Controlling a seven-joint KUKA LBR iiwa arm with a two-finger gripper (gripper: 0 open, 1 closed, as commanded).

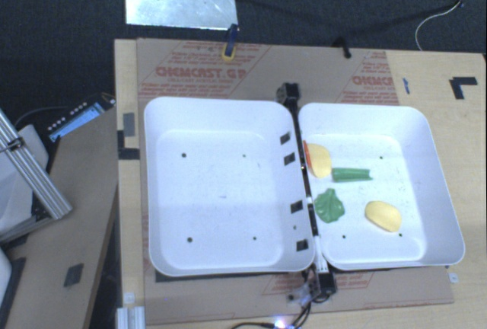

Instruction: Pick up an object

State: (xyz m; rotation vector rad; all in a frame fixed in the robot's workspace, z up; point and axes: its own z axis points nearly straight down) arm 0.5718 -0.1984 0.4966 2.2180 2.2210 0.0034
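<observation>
- The things I might pick all lie in the right bin [426, 167], toward its 9 o'clock side.
- A yellow wedge [319, 161] with an orange-red edge lies at 10 o'clock, close to the wall shared with the left bin [221, 190].
- A green strip [351, 174] lies flat just at 4 o'clock of the wedge, pointing toward 3 o'clock.
- A green leaf [329, 206], lobed and matte, lies at 8 o'clock of the bin.
- A yellow lump [383, 215], smooth and oval, lies at 6 o'clock, apart from the rest.
- The board [251, 65] under the bins bears red print; at 12 o'clock of the left bin I read "CHEMCAST GP". The same print recurs at 12 o'clock of the right bin, too faint for me to be sure.
- More red print along the board's 6 o'clock edge is cut off by the bins.
- What the wedge really is I cannot make out.
- How my pincer stands, apart or together, I cannot tell.
</observation>
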